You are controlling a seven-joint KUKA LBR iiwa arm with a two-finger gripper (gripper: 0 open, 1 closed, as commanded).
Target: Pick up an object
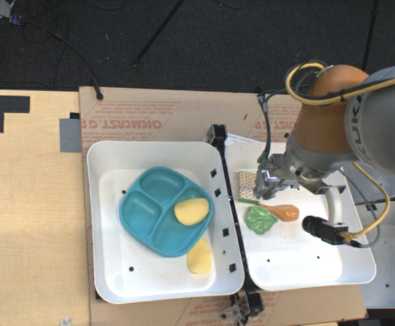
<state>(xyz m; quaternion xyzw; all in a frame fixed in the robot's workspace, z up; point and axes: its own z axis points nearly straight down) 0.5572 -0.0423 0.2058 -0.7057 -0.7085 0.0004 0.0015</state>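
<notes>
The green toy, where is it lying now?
The green toy lies in the right bin, near its left wall, touching the orange carrot-like piece, just below the gripper.

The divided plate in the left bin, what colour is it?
Teal, plain, no pattern: the divided plate shows clearly in the camera view.

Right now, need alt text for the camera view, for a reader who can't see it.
A grey robot arm with an orange band reaches in from the right, its gripper low over the right white bin, just above a toy carrot with a green leafy top. The left white bin holds a teal divided plate with a yellow piece on it and another yellow piece beside it.
</notes>
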